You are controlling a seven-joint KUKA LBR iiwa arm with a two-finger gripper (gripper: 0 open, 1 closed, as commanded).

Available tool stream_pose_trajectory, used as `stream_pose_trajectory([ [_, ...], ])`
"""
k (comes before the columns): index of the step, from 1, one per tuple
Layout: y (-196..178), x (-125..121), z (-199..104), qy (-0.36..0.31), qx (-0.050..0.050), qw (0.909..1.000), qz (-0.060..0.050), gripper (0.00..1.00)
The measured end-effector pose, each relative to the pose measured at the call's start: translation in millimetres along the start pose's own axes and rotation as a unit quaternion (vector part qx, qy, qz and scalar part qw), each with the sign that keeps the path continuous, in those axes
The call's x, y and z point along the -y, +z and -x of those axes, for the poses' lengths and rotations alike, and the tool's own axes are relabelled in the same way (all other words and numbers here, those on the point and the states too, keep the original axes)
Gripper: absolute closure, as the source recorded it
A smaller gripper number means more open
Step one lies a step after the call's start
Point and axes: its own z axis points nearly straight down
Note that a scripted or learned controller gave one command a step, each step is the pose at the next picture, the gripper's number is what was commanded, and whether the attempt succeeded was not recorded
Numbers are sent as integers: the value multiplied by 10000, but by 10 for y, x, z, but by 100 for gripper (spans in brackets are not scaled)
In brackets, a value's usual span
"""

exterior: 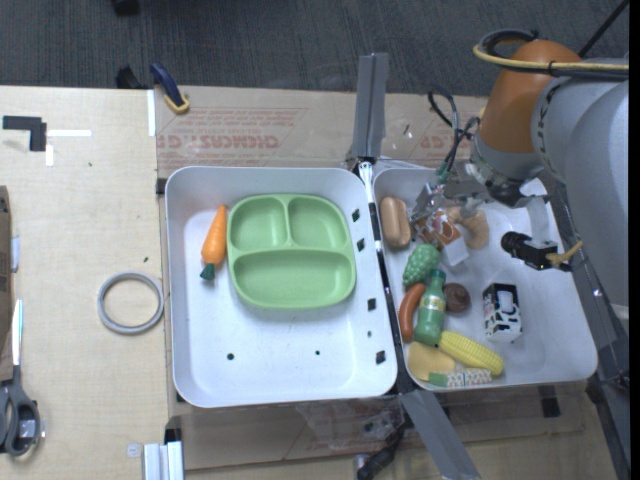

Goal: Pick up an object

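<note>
The gripper (pixel 440 200) sits low in the right white bin (pixel 560 353), among toy foods near an orange-and-white packet (pixel 443 230). Finger state cannot be determined. A green divided plate (pixel 291 250) and orange carrot (pixel 214 236) occupy the left bin (pixel 270 368).

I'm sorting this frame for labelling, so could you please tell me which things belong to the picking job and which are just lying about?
Job:
gripper
right bin
toy corn cob
green bottle
toy hot dog
cow-print carton

Lying about:
tape ring
scissors
blue clamp
</note>
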Motion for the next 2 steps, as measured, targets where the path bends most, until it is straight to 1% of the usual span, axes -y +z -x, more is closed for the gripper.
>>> stream_pose_trajectory([
  [1,-339,39,210,-220,-4,9998,-22,0],
  [2,67,161,-73,-446,-12,9990,-34,0],
])
